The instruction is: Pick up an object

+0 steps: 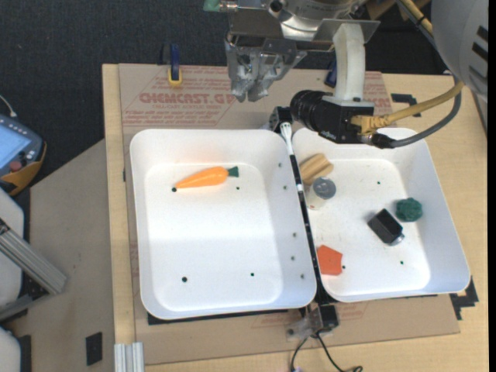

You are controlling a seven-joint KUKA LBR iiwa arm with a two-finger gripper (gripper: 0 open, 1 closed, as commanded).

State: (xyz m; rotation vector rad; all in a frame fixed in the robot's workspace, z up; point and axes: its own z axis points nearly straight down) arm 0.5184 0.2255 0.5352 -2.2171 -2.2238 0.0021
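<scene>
My gripper [254, 91] hangs high above the back edge of the left bin [147, 208], with nothing between its fingers. An orange carrot with a green top [204, 178] lies in the left bin's back half. The right bin [434, 208] holds a tan wooden block [315, 167], a grey round disc [323, 188], a small black block [385, 227], a dark green lump [408, 208] and an orange-red piece [329, 260] near the front left corner.
The bins stand side by side on a brown cardboard sheet [186, 91]. A blue and yellow clamp [174, 64] stands at the sheet's back left. A dark floor surrounds the bench.
</scene>
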